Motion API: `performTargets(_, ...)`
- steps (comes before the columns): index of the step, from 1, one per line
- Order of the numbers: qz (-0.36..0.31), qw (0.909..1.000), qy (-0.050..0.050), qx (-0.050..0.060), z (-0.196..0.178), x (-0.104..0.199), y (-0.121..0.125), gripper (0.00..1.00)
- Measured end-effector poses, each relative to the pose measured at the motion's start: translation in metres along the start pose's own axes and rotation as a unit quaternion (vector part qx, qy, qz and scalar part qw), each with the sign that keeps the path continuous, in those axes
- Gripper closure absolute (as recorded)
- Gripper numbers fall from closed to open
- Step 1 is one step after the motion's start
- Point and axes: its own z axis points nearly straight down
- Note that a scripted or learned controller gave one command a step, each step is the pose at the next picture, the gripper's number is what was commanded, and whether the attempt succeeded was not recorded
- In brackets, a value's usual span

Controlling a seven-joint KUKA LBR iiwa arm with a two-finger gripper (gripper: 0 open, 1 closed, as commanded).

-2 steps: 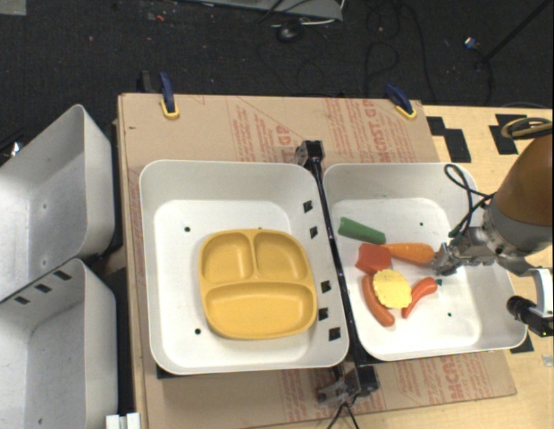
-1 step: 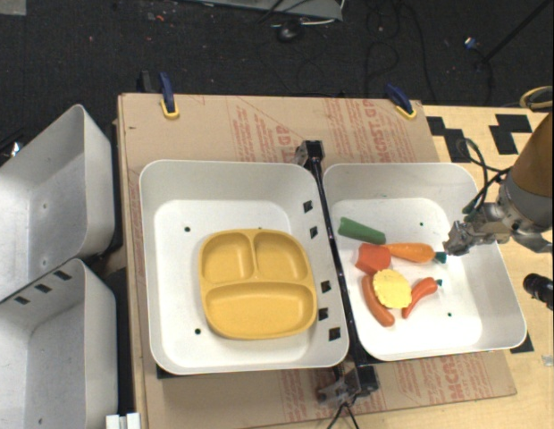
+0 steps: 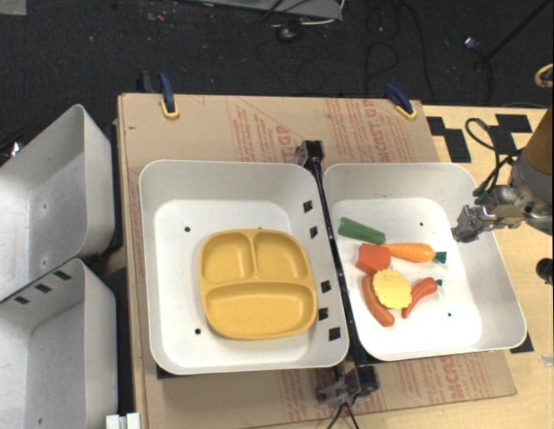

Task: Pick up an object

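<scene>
Grey metal claw [image 3: 467, 225] on a tan-orange wrist, black cables looping beside it.

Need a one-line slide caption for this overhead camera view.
Gripper poised at the right bin's edge, toy vegetables clustered inside; yellow divided plate in the left bin.

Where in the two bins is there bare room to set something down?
Right bin: bare floor along its near edge and far-right corner; crowded at its left, where the carrot, green piece and yellow piece cluster. Left bin: narrow strips around the yellow tray.
</scene>
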Motion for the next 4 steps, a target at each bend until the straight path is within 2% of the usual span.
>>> performTargets(1, 0.000, 1.0000, 0.000, 0.000, -0.043, 0.000, -0.001, 1.00)
performTargets(2, -0.002, 1.0000, 0.002, 0.002, -0.050, 0.050, 0.015, 1.00)
performTargets(4, -0.002, 1.0000, 0.002, 0.002, -0.058, 0.149, 0.029, 1.00)
